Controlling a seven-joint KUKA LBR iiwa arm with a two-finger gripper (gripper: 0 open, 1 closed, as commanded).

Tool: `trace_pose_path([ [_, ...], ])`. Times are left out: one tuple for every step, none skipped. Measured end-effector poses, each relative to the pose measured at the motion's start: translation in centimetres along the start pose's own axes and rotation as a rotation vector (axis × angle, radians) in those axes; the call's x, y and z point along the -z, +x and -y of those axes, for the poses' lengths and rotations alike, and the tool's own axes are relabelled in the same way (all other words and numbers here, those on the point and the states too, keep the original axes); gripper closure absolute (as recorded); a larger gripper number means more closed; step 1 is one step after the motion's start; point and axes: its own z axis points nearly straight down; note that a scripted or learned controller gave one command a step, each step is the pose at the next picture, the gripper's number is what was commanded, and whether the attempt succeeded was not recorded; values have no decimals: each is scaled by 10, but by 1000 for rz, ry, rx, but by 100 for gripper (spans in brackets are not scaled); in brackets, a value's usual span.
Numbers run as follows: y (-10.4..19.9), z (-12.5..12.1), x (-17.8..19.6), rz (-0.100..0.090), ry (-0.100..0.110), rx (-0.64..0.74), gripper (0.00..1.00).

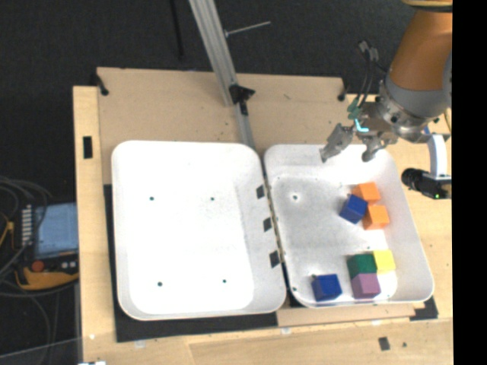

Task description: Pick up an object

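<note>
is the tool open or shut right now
Open. The tool hangs over the far rim of the right bin, its two fingers spread with bare bin showing between them and no block in the gap.

Arm (pixel 423 48): cut off by the top edge above the orange band.
Green block (pixel 362 265): partly overlapped by neighbouring purple block (pixel 367 284).

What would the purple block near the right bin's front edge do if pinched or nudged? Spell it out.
The purple block looks like a rigid flat-faced cube, so it probably slides rather than rolls. It seems small and likely light. It sits tight against the green block and beside the yellow block, so a push would probably shift them, and the gripper may find little room there.
</note>
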Motion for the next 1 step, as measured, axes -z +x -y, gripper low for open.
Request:
trace_pose_path([
  [0,-1,2,0,-4,0,0],
])
